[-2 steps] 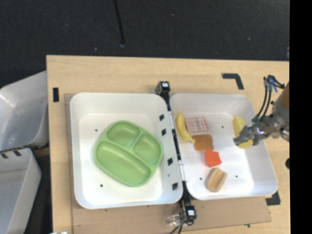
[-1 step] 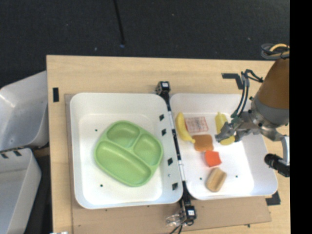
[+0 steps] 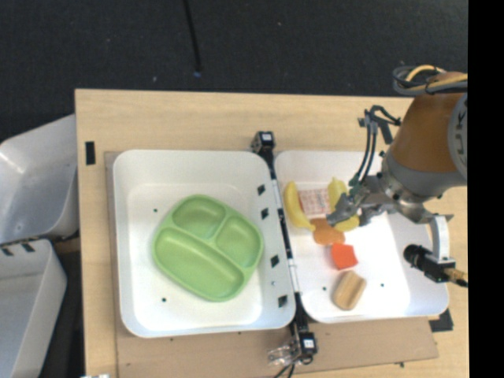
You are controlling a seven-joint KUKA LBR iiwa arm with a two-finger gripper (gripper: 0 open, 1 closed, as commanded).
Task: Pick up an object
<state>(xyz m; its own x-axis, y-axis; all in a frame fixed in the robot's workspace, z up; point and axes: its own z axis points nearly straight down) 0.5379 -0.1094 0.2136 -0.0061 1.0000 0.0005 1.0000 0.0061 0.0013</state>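
Observation:
The right bin [image 3: 394, 294] holds a banana [image 3: 294, 205], a small packet with red print [image 3: 313, 201], a yellow piece [image 3: 339, 189], an orange lump [image 3: 325, 232], a red block [image 3: 343, 256] and a tan bread-like piece [image 3: 348, 290]. My gripper [image 3: 345, 209] reaches in from the right and hangs low over the cluster, just right of the packet and above the orange lump. A yellow bit [image 3: 347, 224] shows right at its tip. The arm's body hides the rest of the gripper.
The left bin [image 3: 130, 290] holds a green divided plate [image 3: 208, 246]. A ridge with black clips [image 3: 277, 235] separates the two bins. The arm's grey and orange wrist [image 3: 429, 144] covers the right bin's back right part. A black fitting [image 3: 425, 262] sticks out at its right.

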